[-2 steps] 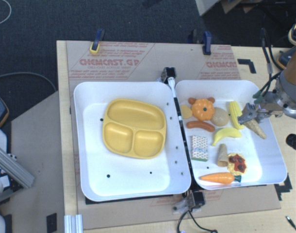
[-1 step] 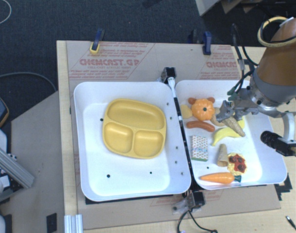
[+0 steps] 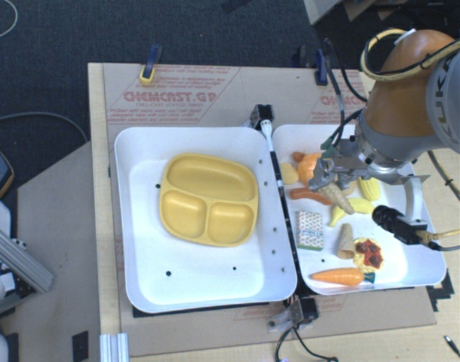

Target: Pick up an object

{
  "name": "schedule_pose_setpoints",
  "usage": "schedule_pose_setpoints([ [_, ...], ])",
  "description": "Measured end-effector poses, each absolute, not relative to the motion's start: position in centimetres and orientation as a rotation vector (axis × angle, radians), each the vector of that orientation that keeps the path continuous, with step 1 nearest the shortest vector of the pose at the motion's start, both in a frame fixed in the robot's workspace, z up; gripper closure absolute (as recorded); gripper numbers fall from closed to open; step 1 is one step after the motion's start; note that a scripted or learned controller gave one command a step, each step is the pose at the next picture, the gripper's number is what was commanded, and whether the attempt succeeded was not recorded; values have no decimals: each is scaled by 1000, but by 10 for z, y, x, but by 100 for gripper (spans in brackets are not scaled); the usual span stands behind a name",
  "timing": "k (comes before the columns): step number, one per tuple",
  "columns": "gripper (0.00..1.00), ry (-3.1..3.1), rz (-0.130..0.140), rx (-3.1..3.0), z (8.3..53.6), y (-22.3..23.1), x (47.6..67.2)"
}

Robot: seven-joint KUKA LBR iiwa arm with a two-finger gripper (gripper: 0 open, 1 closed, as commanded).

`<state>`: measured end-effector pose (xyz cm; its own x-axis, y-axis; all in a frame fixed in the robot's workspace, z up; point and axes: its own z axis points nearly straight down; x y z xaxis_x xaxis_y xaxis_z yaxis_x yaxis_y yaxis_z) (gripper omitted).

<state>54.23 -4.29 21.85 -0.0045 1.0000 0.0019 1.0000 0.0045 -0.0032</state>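
Seemingly the gripper (image 3: 328, 178) (grasp unclear) hovers just above the toy foods (image 3: 326, 196).

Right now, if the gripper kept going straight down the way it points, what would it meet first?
Probably the orange-red toy piece lying under the gripper in the right bin, or the tan piece beside it; depth is unclear from this slanted view.

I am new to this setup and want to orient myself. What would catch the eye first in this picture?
The big yellow divided plate stands out first, lying alone in the left bin. Next is the grey and orange arm reaching in from the right, its gripper low over the cluttered right bin. There, small toy foods crowd together, such as a carrot near the front edge and a patterned packet beside the divider.
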Motion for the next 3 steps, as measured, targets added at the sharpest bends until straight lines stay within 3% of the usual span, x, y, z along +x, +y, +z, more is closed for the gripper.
schedule_pose_setpoints([
  [1,100,-2226,0,-2213,213,15,548],
  [2,100,-2227,-4,-2219,234,52,563],
  [3,100,-2219,4,-2220,231,47,553],
])
